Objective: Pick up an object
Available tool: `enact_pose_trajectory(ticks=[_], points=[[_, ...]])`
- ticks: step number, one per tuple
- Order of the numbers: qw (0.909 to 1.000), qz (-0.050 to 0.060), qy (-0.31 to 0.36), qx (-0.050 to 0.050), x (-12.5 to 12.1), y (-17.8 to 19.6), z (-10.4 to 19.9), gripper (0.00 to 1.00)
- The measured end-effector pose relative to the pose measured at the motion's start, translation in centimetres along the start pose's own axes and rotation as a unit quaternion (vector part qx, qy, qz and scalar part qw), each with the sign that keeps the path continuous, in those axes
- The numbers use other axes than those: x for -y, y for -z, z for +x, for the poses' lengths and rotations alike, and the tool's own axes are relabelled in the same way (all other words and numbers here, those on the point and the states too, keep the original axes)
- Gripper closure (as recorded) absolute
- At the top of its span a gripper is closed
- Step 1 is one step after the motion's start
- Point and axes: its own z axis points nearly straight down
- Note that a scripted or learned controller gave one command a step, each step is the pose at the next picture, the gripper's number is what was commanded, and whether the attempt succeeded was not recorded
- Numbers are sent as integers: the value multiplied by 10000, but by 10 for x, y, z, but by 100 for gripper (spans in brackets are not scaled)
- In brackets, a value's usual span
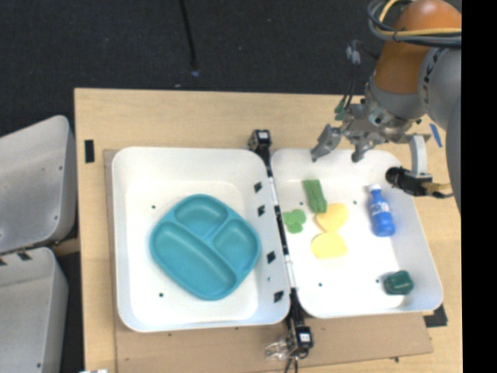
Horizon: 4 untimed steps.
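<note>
Gripper: the gripper [339, 148] hangs over the far edge of the right bin [415, 286], its two fingers spread apart with nothing between them, the orange-banded wrist rising behind it toward the view's right.

Teal tray: the largest item, a divided teal tray [203, 245], lies well apart from the gripper, down and to the view's left, alone in the left bin [128, 301] across the divider.

Green block: a long green block [314, 195] lies nearest the gripper, just below and slightly left of the fingertips, its long axis running roughly away from the gripper toward the near side of the bench.

Blue bottle: a small blue bottle [380, 211] lies on its side below and to the right of the gripper, white cap pointing back toward it, its long axis nearly parallel to the block's.

Yellow pieces: two yellow pieces [330, 231] sit touching each other further below the gripper, just beyond the block's near end.

Dark green object: a dark green object [397, 283] rests near the bin's front right corner, the farthest of that bin's contents from the gripper.

Light green piece: a small light green piece [294, 221] sits below and left of the gripper, close to the divider.

Likely target: the green block appears the shortest reach, calling for a short descent with the fingers set across its narrow width.
</note>
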Motion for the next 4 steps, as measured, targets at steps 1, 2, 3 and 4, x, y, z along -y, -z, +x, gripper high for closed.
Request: enact_pose_trajectory(ticks=[1, 2, 3, 4], points=[[10000, 21, 18, 9, -6, -59, 4, 0], [10000, 9, 26, 13, -9, -101, 4, 0], [10000, 10, 26, 13, -9, -123, 3, 0], [10000, -12, 32, 22, -10, -111, 2, 100]])
